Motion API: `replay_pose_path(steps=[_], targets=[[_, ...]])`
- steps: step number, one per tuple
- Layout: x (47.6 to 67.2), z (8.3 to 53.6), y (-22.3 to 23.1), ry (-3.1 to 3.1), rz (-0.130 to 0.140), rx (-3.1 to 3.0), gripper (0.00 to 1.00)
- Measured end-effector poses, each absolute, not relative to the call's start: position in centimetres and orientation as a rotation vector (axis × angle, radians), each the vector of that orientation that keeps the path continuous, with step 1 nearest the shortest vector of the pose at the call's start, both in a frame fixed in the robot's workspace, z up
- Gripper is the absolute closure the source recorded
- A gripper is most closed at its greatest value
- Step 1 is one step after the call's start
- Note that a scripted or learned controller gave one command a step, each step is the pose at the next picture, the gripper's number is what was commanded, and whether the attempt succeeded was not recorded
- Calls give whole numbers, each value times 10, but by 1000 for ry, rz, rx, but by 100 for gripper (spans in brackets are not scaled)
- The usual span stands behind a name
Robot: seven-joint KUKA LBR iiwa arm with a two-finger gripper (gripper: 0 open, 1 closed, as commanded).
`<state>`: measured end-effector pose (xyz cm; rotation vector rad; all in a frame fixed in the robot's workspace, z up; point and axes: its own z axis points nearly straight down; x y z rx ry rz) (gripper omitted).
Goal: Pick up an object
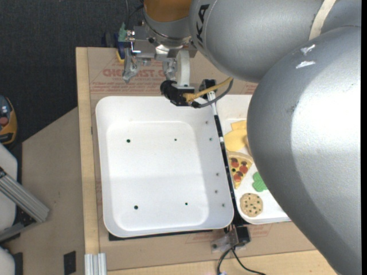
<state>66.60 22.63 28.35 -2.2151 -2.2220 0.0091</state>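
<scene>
My gripper (151,70) hangs beyond the far rim of the left bin (114,211), over the brown cardboard (86,153). Its two metal fingers (131,70) stand apart, open, and between them I see only the cardboard's red print. In the right bin (269,217), partly hidden by the grey arm, lie a yellow cheese wedge (236,136), a pizza slice (239,168), a small green piece (258,182) and a round cookie (250,204). The gripper is well up and to the left of these objects.
The big grey arm (298,125) covers most of the right bin and the view's right side. A black divider edge (223,148) runs between the two bins. A metal rail (23,196) and a small connector (235,236) lie off the bins.
</scene>
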Motion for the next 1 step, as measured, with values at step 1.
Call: replay_pose_path(steps=[1], targets=[[666, 301, 226, -2227, -3, -2219, 100]])
